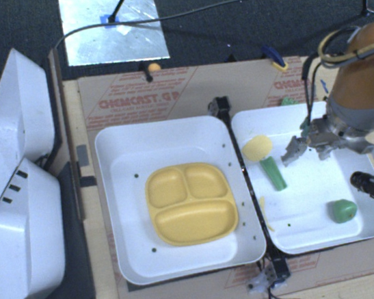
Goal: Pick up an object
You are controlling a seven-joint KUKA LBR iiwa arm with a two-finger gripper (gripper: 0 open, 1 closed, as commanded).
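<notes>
The right bin holds three loose objects. A pale yellow rounded piece lies near its left wall, and a green cylinder lies just below that piece. A green rounded lump sits toward the front right corner. My gripper hangs over the middle of the right bin, to the right of the yellow piece and the cylinder. It points left and is apart from both. I see nothing held in it.
A yellow divided plate lies in the left bin. The grey and orange arm covers the right bin's far right corner. A black fitting juts out beside the green lump. White covers stand at far left.
</notes>
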